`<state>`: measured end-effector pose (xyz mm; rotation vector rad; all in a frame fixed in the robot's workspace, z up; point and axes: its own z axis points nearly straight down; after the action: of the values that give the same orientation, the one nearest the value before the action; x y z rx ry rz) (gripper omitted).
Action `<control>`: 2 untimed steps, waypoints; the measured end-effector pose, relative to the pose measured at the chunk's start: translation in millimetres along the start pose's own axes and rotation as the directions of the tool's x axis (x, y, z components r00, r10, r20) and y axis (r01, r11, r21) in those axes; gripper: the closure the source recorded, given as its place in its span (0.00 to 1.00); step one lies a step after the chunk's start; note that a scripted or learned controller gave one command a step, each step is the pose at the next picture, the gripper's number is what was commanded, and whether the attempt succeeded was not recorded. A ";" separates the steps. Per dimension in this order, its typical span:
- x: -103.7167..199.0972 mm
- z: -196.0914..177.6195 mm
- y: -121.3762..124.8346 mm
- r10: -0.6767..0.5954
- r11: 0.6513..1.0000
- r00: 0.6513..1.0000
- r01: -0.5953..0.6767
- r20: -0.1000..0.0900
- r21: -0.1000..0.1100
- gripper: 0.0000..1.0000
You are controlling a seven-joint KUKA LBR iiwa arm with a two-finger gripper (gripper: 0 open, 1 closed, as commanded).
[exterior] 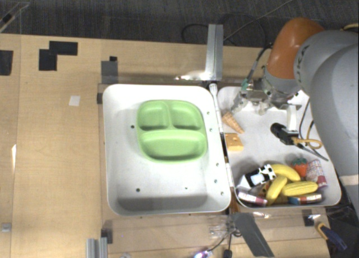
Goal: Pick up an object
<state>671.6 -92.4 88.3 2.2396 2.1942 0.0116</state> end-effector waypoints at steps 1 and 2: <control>6.9 -1.8 -31.4 -0.059 0.998 0.998 0.059 0.001 -0.002 0.00; -8.5 -3.6 -76.9 -0.031 1.000 1.000 0.031 0.001 -0.005 0.00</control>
<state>594.5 -99.3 91.1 2.2024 2.2257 0.0155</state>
